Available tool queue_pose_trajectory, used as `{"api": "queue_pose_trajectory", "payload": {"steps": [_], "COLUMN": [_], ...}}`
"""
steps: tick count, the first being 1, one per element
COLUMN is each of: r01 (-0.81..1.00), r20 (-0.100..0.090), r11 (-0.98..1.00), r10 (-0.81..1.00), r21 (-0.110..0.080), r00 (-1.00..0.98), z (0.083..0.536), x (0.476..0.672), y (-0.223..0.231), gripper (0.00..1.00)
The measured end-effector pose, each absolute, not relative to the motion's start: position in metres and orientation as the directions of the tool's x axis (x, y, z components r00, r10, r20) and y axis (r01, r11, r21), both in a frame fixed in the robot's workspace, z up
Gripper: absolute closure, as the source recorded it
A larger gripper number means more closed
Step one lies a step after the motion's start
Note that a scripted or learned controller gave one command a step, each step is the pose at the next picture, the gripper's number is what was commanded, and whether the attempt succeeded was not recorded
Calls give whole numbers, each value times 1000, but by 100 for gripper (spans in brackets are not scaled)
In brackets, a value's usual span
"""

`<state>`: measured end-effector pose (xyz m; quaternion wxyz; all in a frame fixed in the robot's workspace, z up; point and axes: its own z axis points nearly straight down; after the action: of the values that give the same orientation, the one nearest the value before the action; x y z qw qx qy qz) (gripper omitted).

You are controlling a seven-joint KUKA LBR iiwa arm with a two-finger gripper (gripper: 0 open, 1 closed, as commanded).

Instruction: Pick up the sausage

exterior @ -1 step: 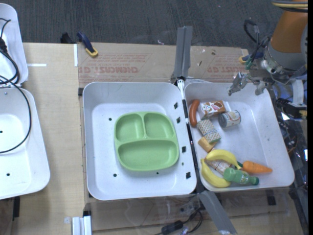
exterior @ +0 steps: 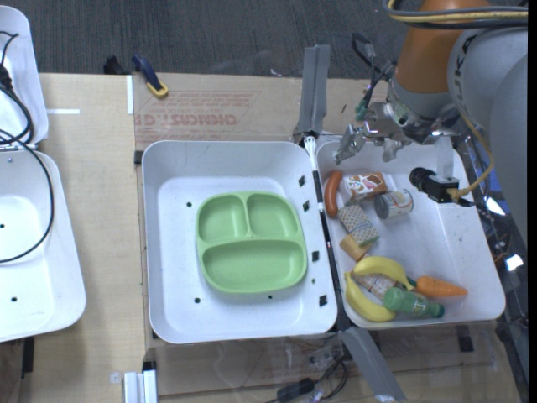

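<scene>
Sausage (exterior: pixel 333 193) sits in the right bin (exterior: pixel 470 259), lying along its left wall, just below and a bit left of the pincer (exterior: pixel 369 143). Pincer hovers over the bin's top edge with its fingers apart, nothing between them. Right under it there's a small packet (exterior: pixel 363 185) and a tin can (exterior: pixel 394 204), then a checkered block (exterior: pixel 356 222), and farther down a banana (exterior: pixel 369 288), green bottle (exterior: pixel 411 304) and carrot (exterior: pixel 438 288). Left bin (exterior: pixel 168 250), well off to the pincer's left, holds a green divided plate (exterior: pixel 250 242). Both sit on a cardboard-covered counter (exterior: pixel 210 107), dark carpet (exterior: pixel 210 15) behind.
</scene>
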<state>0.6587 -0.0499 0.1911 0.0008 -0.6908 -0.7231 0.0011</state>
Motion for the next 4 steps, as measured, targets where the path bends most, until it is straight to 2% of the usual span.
{"api": "queue_pose_trajectory", "payload": {"steps": [1, 2, 4], "r01": [1000, 1000, 1000], "r20": [-1, -2, -2], "r11": [-13, 0, -12], "r10": [1000, 1000, 1000], "r21": [-2, -2, -2], "r00": [13, 0, 12], "z": [191, 191, 191], "x": [659, 659, 659], "y": [20, -25, -20], "gripper": [0, 0, 0]}}
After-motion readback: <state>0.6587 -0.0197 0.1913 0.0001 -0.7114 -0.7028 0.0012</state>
